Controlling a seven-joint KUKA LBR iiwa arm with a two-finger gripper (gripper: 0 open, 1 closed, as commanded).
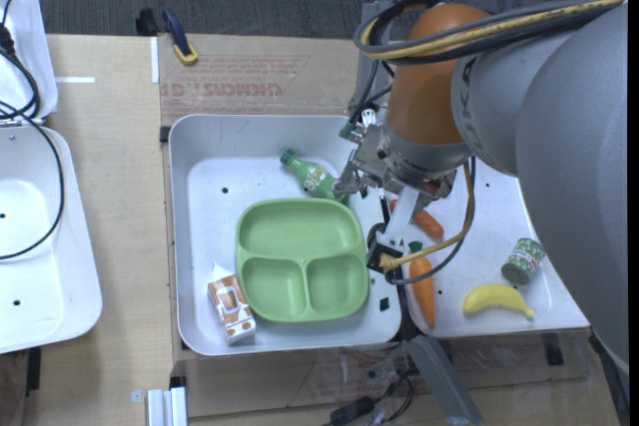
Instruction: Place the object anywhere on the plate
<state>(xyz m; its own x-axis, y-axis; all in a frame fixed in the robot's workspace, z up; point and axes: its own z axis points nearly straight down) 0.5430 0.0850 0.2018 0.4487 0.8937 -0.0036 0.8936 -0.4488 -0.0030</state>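
I saw a small orange-and-white carton [230, 306] lying at the lower left corner of the green divided plate [300, 259] in the left bin [185, 214], and a green bottle [308, 173] lying on the bin floor just past the plate's upper right edge. The claw [351, 183] hung just right of the bottle, and I could not tell whether it was spread or pinched. Further right, the right bin [479, 326] held an upper carrot [427, 222], a lower carrot [423, 292], a banana [496, 300] and a small can [522, 260].

L bin [200, 177]: plate [300, 236] mid, bottle [308, 173] just behind it, carton [230, 309] at its front-L corner; R bin [481, 252]: carrot [423, 292] by L wall, banana [496, 299] + can [522, 260] further R.
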